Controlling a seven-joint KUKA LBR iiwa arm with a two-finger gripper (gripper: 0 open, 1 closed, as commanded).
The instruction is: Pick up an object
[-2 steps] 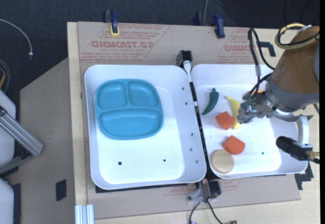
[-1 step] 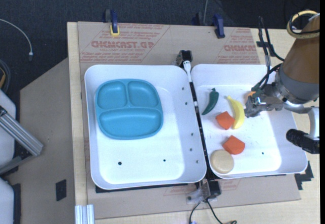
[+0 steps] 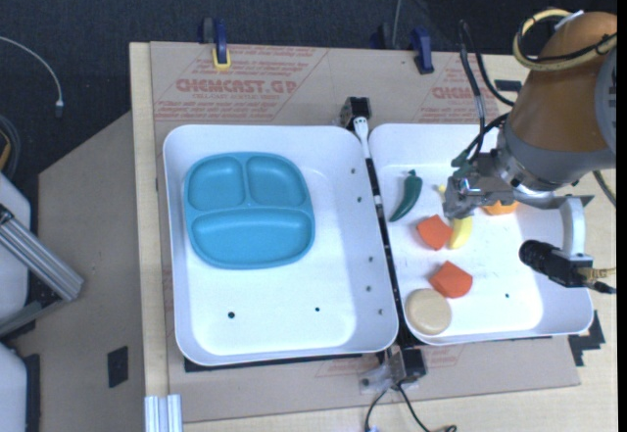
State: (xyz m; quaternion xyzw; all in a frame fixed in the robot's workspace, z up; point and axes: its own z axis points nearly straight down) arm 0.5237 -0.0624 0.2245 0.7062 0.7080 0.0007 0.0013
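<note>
Gripper [image 3: 458, 208] low in right bin [image 3: 549, 322], tips over yellow piece [image 3: 459, 232]; finger state hidden, cannot tell. Nearby: orange block [image 3: 433, 232], green pepper [image 3: 406, 196], red-orange block [image 3: 451, 279], tan disc [image 3: 428, 312]. Left bin [image 3: 196, 327] holds blue divided plate [image 3: 250, 209]. Brown board [image 3: 294, 72] beneath.

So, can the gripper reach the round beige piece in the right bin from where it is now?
Probably yes. The round beige piece lies at the near edge of the right bin, uncovered from above. The red block sits close beside it, which may crowd the gripper, now over the yellow piece.
</note>
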